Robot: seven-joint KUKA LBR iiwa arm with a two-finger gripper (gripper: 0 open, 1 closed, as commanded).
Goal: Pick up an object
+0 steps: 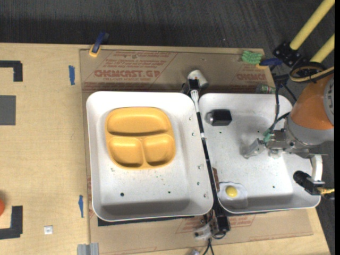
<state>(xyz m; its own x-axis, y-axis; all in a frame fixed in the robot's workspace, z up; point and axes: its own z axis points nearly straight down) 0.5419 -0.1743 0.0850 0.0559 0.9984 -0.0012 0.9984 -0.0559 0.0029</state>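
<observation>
The right bin [276, 113] holds two things. A small black block [218, 117] lies near its back left corner, and a toy fried egg [231, 191], white with a yellow yolk, sits at its front left. My gripper [252, 149] hangs low over the middle of this bin, reaching in from the right. It is to the right of and nearer than the black block, and above and right of the egg. Nothing shows in its grasp. The left bin [101, 185] holds a yellow divided plate [141, 137] in its back half.
The grey arm with its orange band [311, 116] covers the right bin's right side. The two bins meet at a dark seam [204, 147]. Both stand on a cardboard sheet [133, 70] on the wooden bench.
</observation>
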